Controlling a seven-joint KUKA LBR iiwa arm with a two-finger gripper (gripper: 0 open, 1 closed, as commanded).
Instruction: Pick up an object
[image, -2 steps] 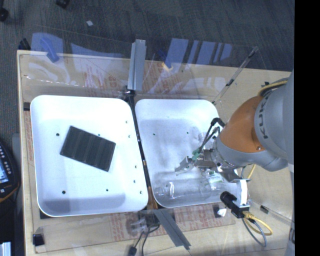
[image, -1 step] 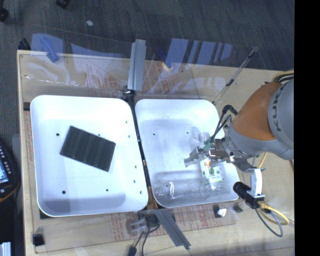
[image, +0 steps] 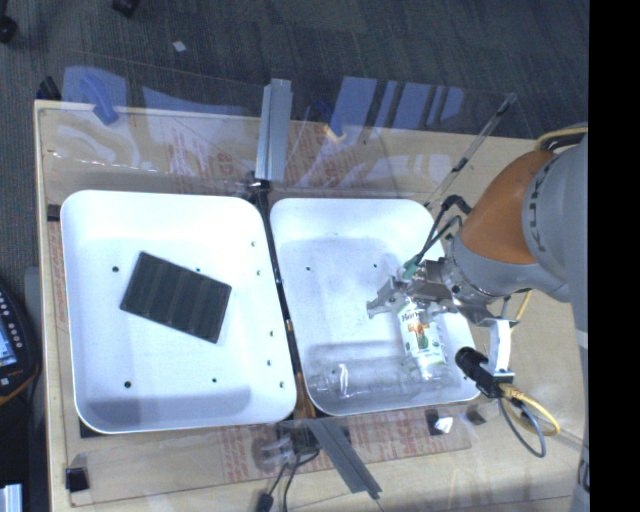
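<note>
Down at the near rim of the right bin (image: 345, 215) lies a clear plastic bottle (image: 365, 378) on its side, running along the front wall, hard to make out against the white floor. Just beyond its right end stands or leans a small bottle with a green and white label (image: 424, 338), close to the bin's right wall. Directly above that small bottle sits the gripper (image: 408, 293), at the end of the grey arm (image: 530, 230) with its orange band, reaching in from the right. Metal parts of the gripper overlap the top of the labelled bottle, but whether it is clamped, released, or grasping anything cannot be told from this slanted view

Over in the left bin (image: 90, 225), 1 dark ribbed rectangular pad (image: 176, 297) lies flat and tilted, well apart from the arm and untouched

As for progress, my judgement is that the pick is at its reach or contact stage: the tool is down inside the right bin at the labelled bottle, which looks to be the chosen object. Nothing appears lifted; both bottles seem to rest on the bin floor. What is left is a secure hold, if none exists yet, and the lift clear of the bin
</note>
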